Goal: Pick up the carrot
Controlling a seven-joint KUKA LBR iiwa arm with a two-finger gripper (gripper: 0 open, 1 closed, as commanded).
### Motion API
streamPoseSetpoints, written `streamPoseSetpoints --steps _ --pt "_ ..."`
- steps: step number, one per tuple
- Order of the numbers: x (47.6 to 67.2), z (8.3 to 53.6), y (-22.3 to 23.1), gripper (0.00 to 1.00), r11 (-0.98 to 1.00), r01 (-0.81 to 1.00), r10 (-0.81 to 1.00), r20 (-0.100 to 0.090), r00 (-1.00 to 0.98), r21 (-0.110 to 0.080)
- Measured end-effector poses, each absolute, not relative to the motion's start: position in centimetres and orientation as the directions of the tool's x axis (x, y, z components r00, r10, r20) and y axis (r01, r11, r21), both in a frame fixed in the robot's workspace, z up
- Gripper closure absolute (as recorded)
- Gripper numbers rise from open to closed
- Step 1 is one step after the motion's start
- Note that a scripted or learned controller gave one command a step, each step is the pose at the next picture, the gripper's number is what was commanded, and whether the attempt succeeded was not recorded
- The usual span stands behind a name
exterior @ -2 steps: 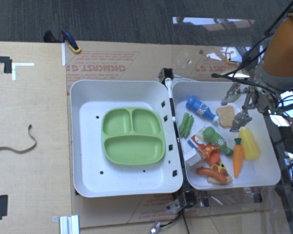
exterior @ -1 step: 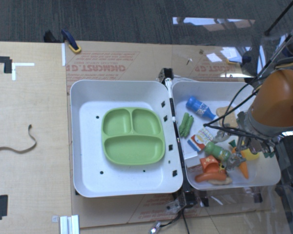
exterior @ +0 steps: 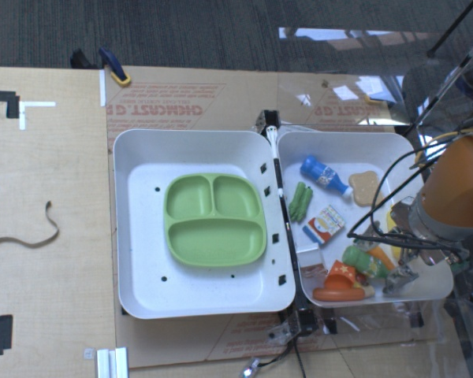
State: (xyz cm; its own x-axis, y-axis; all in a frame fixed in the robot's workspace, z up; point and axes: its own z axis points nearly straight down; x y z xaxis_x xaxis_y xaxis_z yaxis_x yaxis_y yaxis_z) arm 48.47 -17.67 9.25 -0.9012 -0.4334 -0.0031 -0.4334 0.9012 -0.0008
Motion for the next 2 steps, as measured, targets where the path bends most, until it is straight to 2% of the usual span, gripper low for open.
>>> streamPoseSetpoints --steps 1,2 --pt "48.79 10.29 -17.57 1.00 0.899 -0.437 -0.437 -0.009 -0.899 -0.005" --pt "48.79 10.30 -17.57 0.00 0.900 -0.437 -0.437 -0.009 -0.900 -0.005"
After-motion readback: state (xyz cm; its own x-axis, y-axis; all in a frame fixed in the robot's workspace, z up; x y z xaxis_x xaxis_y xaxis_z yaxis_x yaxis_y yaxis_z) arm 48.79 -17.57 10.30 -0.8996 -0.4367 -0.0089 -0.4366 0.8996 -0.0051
